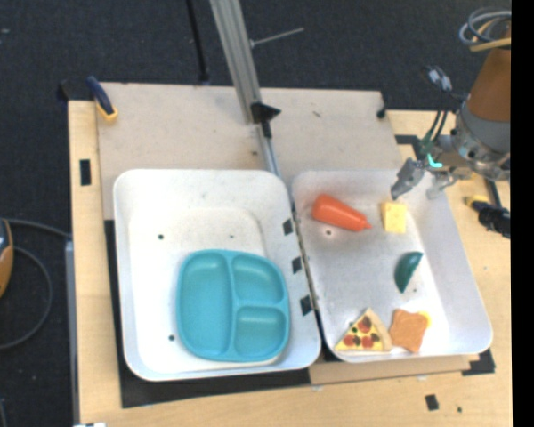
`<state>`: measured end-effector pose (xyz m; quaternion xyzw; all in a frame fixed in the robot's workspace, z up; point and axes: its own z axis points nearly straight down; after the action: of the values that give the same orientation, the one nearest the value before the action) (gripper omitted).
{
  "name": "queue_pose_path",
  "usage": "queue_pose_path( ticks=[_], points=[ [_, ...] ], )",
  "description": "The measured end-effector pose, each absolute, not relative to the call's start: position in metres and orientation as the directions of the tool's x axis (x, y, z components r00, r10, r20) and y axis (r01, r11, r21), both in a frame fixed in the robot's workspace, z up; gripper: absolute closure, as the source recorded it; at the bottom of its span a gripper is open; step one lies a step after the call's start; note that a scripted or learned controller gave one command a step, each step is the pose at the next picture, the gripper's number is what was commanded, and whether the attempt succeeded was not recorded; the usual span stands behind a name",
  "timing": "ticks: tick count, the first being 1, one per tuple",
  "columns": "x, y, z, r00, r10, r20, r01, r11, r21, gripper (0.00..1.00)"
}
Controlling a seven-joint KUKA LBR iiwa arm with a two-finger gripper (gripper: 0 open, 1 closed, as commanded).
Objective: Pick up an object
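Basically nothing was picked yet: end effector (418, 178) hovered over the right bin's (467, 265) far edge, just beside the yellow block (394, 217); finger spread impossible to tell.

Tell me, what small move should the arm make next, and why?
Probably a short drop down and slightly left onto the yellow block. The gripper hovers just above it at the right bin's far edge, nearer than the orange carrot or green piece.
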<state>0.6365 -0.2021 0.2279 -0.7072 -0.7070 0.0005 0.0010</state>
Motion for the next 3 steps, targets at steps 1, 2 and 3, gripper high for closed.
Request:
queue_pose_path(
  ticks=[1, 2, 3],
  points=[
    [0.638, -0.202, 0.23, -0.001, 1.0, 0.0, 1.0, 0.001, 0.002, 0.0],
    [0.639, -0.2, 0.168, -0.002, 1.0, -0.001, 1.0, 0.002, -0.002, 0.0],
    [0.641, -0.207, 0.11, 0.001, 1.0, -0.005, 1.0, -0.001, 0.007, 0.0]
  ],
)
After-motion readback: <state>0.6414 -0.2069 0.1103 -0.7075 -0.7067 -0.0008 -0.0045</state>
